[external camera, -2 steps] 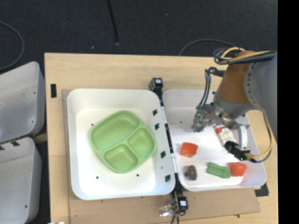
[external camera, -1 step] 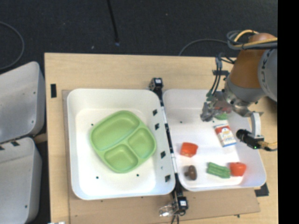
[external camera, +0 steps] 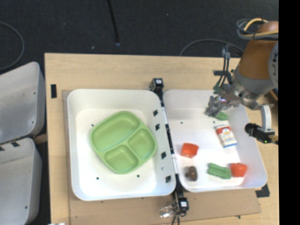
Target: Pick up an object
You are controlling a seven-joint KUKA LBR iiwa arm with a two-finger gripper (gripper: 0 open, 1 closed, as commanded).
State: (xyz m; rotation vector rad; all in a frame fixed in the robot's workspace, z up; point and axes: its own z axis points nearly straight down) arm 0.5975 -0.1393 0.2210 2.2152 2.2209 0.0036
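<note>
My gripper (external camera: 216, 108) hangs low over the back of the right bin (external camera: 197, 182), right above a small green object (external camera: 221, 116) that peeks out beneath it. Whether anything is between the fingers is hidden. In the same bin lie a red and white carton (external camera: 226, 136), an orange-red piece (external camera: 189, 149), a dark brown lump (external camera: 191, 173), a green pod-shaped item (external camera: 219, 170) and a red item (external camera: 238, 169) next to it.
The left bin (external camera: 79, 182) holds a green divided plate (external camera: 123, 141). A divider with black clips (external camera: 165, 135) runs between the bins. The arm (external camera: 255, 64) reaches in from the right. White chairs (external camera: 18, 107) stand left of the bench.
</note>
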